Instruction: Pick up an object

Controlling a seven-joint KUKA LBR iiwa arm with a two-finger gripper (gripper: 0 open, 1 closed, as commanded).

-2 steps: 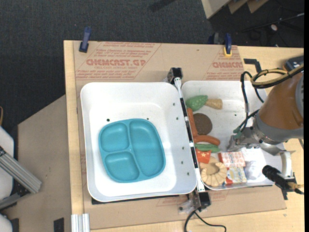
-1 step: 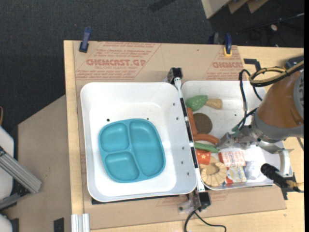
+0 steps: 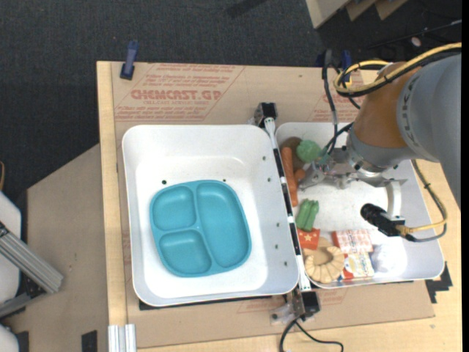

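In the right bin (image 3: 421, 266) lie several small objects. A long orange carrot-like piece (image 3: 291, 176) rests along the left wall, with a green leafy lump (image 3: 308, 150) at the back. Nearer the front are a green pepper-like piece (image 3: 306, 213), a small red item (image 3: 311, 238), a tan round waffle-like piece (image 3: 325, 264) and a red and white packet (image 3: 353, 242). My gripper (image 3: 325, 172) is low in the back part of this bin, just right of the carrot-like piece and under the green lump. The arm's body hides whatever is below it.
The left bin (image 3: 143, 152) holds a teal divided plate (image 3: 199, 226). A black clip (image 3: 266, 112) joins the bins at the back. A black cable part (image 3: 381, 219) hangs over the right bin. Brown cardboard (image 3: 176, 90) covers the bench.
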